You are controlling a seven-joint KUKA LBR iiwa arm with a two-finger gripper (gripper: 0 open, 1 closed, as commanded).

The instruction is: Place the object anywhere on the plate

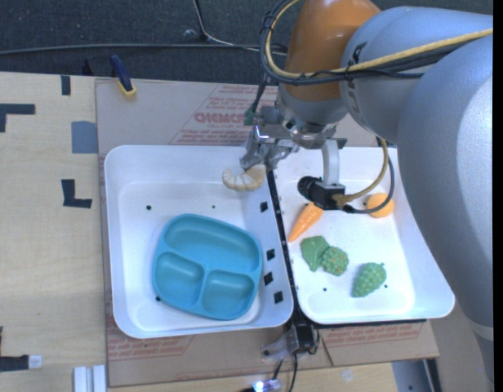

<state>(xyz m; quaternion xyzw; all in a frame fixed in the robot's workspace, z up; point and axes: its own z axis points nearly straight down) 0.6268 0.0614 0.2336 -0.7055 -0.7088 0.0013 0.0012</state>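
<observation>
The tool hangs over the left bin's far edge, its grip unclear, just above a pale curved object beyond the blue plate.

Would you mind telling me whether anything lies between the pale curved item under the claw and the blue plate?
Nothing visible does. The pale curved item lies in the left bin, with bare white floor between it and the blue plate.

Orange carrot lying in the right bin beside the divider, green leafy vegetable sitting just below it, green grape bunch resting nearby, small orange piece lying near the far wall, cardboard sheet covering the worktop
</observation>
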